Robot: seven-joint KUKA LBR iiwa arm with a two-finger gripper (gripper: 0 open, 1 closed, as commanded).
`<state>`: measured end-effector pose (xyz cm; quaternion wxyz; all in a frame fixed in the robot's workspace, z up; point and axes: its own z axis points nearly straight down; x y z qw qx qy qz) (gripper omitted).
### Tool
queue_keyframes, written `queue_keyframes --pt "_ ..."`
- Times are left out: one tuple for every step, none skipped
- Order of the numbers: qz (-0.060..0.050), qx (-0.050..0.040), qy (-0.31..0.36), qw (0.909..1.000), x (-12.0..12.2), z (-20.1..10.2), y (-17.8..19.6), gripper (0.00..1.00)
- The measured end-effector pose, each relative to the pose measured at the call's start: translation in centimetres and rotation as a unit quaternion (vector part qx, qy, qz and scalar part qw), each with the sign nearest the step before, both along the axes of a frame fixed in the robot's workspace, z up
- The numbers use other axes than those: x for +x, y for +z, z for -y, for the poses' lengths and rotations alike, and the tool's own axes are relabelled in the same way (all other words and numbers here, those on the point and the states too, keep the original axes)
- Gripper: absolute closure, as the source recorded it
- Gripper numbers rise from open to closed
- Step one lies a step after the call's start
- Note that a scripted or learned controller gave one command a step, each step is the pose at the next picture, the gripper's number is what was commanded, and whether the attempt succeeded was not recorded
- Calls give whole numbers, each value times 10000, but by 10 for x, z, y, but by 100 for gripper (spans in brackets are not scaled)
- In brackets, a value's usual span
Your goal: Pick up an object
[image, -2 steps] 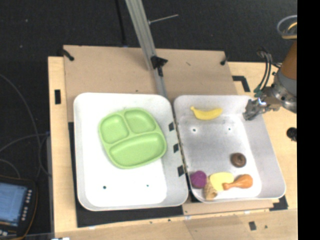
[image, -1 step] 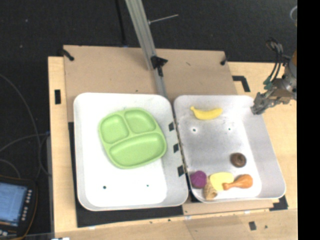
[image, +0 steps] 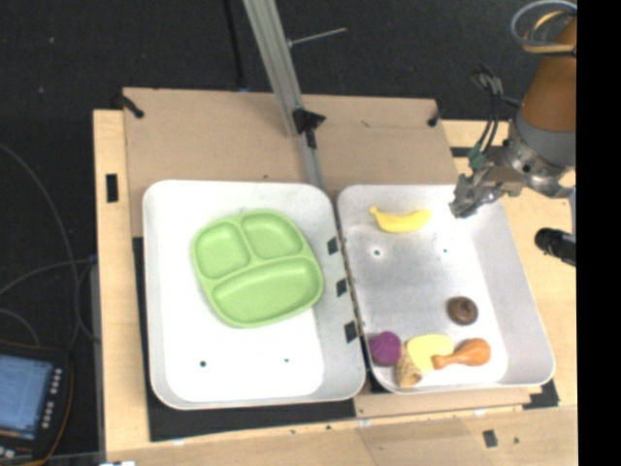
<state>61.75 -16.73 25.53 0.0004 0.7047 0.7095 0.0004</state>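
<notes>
The right bin (image: 437, 260) holds a yellow banana (image: 399, 219) near its far edge. A brown doughnut (image: 462, 310) lies toward its near right. At the near edge sit a purple fruit (image: 385, 347), a yellow wedge (image: 425, 349) and an orange-brown drumstick (image: 464, 354), close together. My gripper (image: 468, 202) hangs over the bin's far right corner, to the right of the banana and apart from it. Nothing shows between its fingers.
The left bin (image: 175, 357) carries a green three-compartment plate (image: 258, 267). A metal pole (image: 277, 61) rises from behind the bins where they meet. Black clips (image: 340, 284) sit along the seam between the bins. A dark screen (image: 29, 396) stands at the lower left.
</notes>
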Motion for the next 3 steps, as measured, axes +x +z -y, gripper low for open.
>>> queue_keyframes --pt "6 -3 2 10000 11 -54 7 100" --pt "-5 0 -5 10000 10 -97 0 100" --pt "-11 0 -4 10000 13 -146 -13 100"
